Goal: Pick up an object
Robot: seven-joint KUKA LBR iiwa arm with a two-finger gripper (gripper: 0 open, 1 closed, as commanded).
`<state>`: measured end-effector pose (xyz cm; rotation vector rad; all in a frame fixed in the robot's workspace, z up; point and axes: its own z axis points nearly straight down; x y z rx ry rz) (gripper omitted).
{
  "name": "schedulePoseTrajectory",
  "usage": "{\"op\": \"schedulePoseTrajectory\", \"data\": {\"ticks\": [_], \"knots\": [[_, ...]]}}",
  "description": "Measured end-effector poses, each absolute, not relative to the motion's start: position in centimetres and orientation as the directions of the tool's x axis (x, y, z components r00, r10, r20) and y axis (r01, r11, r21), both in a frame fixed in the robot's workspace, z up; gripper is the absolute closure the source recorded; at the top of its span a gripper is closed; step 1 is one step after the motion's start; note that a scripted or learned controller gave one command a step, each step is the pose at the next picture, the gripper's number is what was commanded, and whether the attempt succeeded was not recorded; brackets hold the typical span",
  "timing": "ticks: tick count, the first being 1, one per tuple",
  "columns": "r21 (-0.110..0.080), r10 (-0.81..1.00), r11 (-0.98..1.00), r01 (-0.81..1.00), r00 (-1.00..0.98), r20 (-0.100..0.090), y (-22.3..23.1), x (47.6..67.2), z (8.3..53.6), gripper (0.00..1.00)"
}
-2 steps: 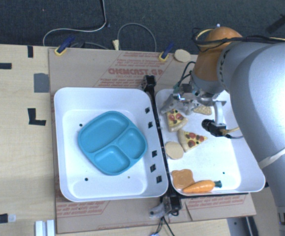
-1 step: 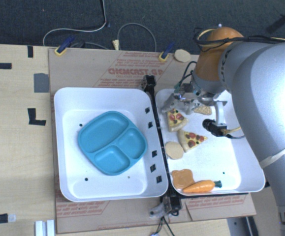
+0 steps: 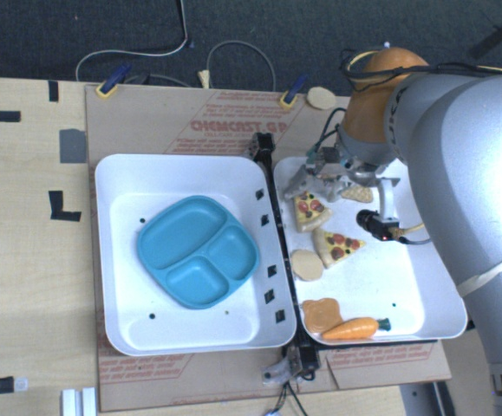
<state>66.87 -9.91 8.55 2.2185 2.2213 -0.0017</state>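
Grey arm point(image 3: 459, 172) with the orange band fills the right side of the desk point(image 3: 25, 258), reaching in over the right bin point(image 3: 437, 306). Cardboard sheet point(image 3: 224, 120) sits under both bins. Left bin point(image 3: 116, 189) carries one blue divided plate point(image 3: 198, 250), roughly centred, untouched.

Right bin has all the candidates. Two toy pizza slices: one point(image 3: 309, 211) near the bin's far-left corner, the other point(image 3: 337, 247) just beside it toward the middle. Pale round piece point(image 3: 307, 264) against the bin's left wall, near the second slice. Toy carrot point(image 3: 355, 328) along the near edge, touching or overlapping an orange-brown toast-like piece point(image 3: 320, 313) at the near-left corner. Another pale round thing point(image 3: 321, 98) lies outside the bins on the cardboard's far edge.

Tool point(image 3: 342, 173) is low over the far-left part of the right bin, right by the first pizza slice and a small tan piece point(image 3: 356, 193). Too cluttered with cabling and metal to read: can't tell whether it's spread or pressed together, and nothing visibly sits in it.

Progress, my read: approach stage at best. No object is lifted; everything looks like it's resting on the bin floor. Grasp, lift and confirmation all remain.
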Motion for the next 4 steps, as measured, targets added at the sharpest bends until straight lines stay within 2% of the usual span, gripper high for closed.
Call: {"op": "schedulePoseTrajectory", "data": {"ticks": [3, 4], "knots": [[-0.001, 1.0, 0.0, 1.0, 0.0, -0.005, -9.69, 66.82, 8.55, 0.0], [0.001, 1.0, 0.001, 1.0, -0.001, -0.001, -10.07, 66.88, 8.56, 0.0]]}}
